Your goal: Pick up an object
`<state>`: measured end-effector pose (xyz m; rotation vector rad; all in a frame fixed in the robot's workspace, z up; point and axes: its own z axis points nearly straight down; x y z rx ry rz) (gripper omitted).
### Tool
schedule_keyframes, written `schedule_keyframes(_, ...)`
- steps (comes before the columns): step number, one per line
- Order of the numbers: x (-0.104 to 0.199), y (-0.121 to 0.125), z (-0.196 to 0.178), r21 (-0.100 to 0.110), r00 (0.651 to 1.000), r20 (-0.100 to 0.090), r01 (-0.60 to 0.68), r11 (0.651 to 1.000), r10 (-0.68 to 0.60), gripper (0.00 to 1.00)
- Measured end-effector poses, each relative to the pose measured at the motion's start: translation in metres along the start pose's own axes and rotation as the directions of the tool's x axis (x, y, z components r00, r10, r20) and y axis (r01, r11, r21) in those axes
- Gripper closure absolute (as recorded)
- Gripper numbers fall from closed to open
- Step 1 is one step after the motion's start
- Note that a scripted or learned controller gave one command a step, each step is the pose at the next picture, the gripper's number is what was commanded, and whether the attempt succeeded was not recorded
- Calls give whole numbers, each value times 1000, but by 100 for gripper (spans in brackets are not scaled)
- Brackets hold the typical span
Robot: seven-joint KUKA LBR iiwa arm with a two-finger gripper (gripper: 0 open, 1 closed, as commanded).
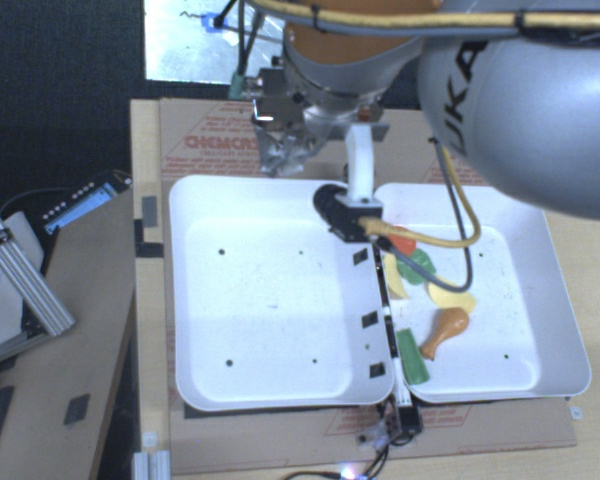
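Note:
My gripper (283, 151) hangs over the back edge of the left bin (195, 268), blurred, under the orange-banded wrist. The objects lie in the right bin (540, 298), near its left side: a red-orange piece (404, 240), a green leafy piece (418, 266), a small yellow piece (395, 282), a pale yellow slice (451, 297), an orange drumstick-shaped toy (445, 330) and a green block (412, 356) by the divider. The gripper is well behind and to the left of them all. Nothing shows in its grasp.
The grey arm body covers the upper right of the view, above the right bin's back edge. Cardboard (210, 143) lies under both bins. A metal rail (20, 278) and a blue-striped device (80, 203) sit off to the left.

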<state>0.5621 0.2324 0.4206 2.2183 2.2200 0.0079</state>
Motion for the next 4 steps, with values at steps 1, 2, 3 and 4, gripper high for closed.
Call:
schedule_keyframes(1,2,21,-37,-1,1000,-1,2,1000,-2,100)
schedule_keyframes(2,2,-26,-57,5,1000,0,5,1000,-5,100)
schedule_keyframes(3,2,-67,-88,3,1000,-2,6,1000,-6,100)
schedule_keyframes(4,2,-75,-115,2,1000,-2,5,1000,-5,100)
